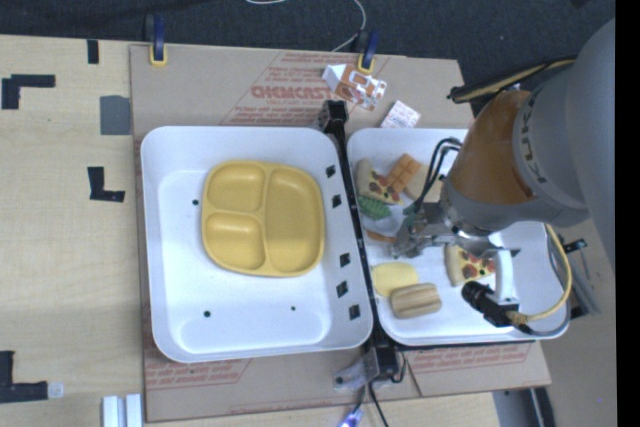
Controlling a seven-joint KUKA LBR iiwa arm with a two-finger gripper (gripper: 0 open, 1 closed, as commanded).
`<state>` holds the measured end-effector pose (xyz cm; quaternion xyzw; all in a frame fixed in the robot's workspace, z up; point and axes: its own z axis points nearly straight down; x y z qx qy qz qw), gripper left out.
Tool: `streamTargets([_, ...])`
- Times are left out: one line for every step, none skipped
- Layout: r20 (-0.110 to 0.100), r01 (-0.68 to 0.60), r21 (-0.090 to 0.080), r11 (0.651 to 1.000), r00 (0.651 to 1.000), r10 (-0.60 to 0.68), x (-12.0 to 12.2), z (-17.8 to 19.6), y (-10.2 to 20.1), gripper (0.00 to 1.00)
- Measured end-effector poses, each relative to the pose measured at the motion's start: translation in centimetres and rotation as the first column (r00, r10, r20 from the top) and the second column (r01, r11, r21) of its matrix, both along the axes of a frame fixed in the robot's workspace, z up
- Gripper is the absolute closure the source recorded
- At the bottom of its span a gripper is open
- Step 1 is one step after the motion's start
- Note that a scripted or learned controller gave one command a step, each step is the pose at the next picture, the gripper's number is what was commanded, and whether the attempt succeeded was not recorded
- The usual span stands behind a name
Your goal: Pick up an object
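Toy food point(385, 190) lies in the right bin point(540, 323) beside the gripper point(412, 237); whether its fingers are parted, I cannot tell.

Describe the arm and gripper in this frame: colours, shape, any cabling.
The arm is a thick, rounded grey body with a broad orange band above the wrist. Below the band sits a grey wrist section, with the metallic gripper at its end. Thin black cables loop along the wrist beside the orange band. A yellow cable curves around the arm's lower side, near a white bracket and a black fitting.
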<state>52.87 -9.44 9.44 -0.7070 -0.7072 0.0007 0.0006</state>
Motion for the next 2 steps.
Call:
streamTargets([0.000, 0.000, 0.000, 1.000, 1.000, 0.000, 0.0, 0.0, 0.0, 0.00])
streamTargets([0.004, -0.003, 0.000, 1.000, 1.000, 0.003, 6.6, -1.0, 0.2, 0.00])
